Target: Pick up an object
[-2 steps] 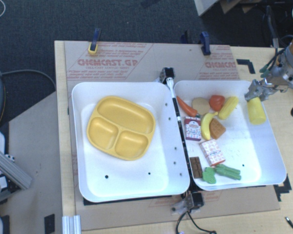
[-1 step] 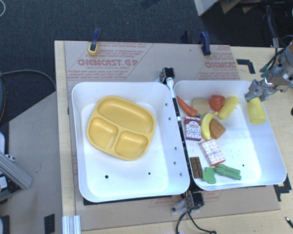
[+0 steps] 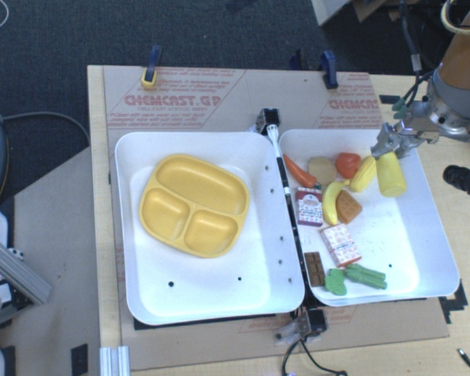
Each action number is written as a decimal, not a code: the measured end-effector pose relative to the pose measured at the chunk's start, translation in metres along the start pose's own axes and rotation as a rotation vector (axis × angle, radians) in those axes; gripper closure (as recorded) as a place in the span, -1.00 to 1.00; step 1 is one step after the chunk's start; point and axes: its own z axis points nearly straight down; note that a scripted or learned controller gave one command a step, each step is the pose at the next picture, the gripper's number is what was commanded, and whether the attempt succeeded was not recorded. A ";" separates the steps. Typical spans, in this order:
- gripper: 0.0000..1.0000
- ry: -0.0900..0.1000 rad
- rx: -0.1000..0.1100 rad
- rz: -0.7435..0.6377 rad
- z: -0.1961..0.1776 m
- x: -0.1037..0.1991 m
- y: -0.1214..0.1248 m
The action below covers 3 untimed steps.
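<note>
**Toy food crowds the right bin under the tool**

The counter [image 3: 219, 104] carries two shallow white bins side by side. The left bin [image 3: 141, 288] holds a yellow divided plate [image 3: 193, 204], lying flat toward its upper left. The right bin [image 3: 423, 241] holds all the small pieces, bunched in its upper and left parts.

The grey arm [image 3: 454, 92] reaches in from the right, and its tool [image 3: 393, 141] hangs over the bin's upper right area, just above the pale yellow bottle-shaped piece [image 3: 391, 175]. Whether the tool is spread or pressed together cannot be told from this angle, and nothing can be seen pinched in it.

Close around that spot lie a second yellow piece [image 3: 363, 174], touching a red tomato-like piece [image 3: 347, 164]. A beige slab [image 3: 323, 168] and an orange carrot [image 3: 299, 171] sit further left. Below them are a banana [image 3: 331, 202], a brown bread-like piece [image 3: 348, 207] and two red-and-white cartons [image 3: 309, 207] [image 3: 341, 245]. Near the lower edge rest a green piece [image 3: 359, 277] and a dark brown bar [image 3: 315, 269].
</note>
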 end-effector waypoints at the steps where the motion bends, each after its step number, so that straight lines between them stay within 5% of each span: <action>1: 1.00 0.001 0.003 -0.001 0.012 0.054 0.006; 3: 1.00 0.002 0.003 -0.001 0.002 0.158 0.013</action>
